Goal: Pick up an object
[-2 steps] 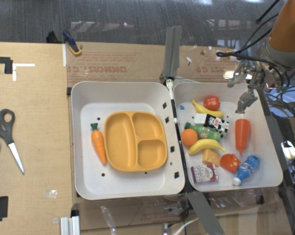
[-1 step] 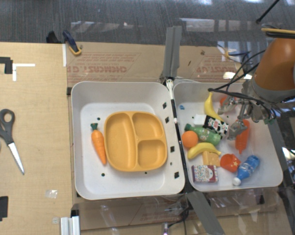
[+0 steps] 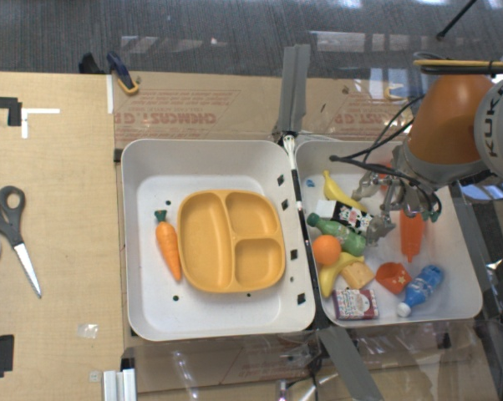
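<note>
We cannot tell the gripper's (image 3: 399, 211) state above the right bin (image 3: 467, 303); 1 nearby orange carrot (image 3: 411, 234) looks light, stiff, slick: grasp mid-body.

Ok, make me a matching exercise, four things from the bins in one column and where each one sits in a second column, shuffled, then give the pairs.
Things:
1. carrot
2. yellow tray
3. blue bottle
4. orange ball

Places:
A. right bin, near its front right corner
B. middle of the left bin
C. left bin, just left of the tray
D. right bin, close to its left wall

Pairs: 1-C, 2-B, 3-A, 4-D
</note>
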Action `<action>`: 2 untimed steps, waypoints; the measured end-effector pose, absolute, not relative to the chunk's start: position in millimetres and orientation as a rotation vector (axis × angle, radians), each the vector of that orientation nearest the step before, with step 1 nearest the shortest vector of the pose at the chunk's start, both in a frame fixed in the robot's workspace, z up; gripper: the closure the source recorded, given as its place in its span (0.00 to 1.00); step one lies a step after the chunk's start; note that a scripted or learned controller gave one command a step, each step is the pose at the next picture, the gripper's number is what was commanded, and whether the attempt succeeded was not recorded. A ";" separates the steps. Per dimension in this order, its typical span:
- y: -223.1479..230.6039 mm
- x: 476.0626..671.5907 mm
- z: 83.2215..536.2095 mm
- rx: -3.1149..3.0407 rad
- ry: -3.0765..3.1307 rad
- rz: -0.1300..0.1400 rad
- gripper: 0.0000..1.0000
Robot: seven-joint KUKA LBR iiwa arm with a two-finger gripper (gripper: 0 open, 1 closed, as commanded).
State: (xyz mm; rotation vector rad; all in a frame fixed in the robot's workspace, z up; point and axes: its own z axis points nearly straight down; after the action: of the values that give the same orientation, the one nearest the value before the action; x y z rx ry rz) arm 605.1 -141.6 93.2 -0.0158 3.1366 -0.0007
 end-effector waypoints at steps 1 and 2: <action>-175.7 528.5 92.6 -0.185 3.133 -0.001 0.00; -151.2 587.5 92.8 -0.030 3.136 0.000 0.00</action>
State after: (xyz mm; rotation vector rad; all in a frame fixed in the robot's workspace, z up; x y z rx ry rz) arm 587.5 -151.2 92.8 -0.0301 3.1365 0.0002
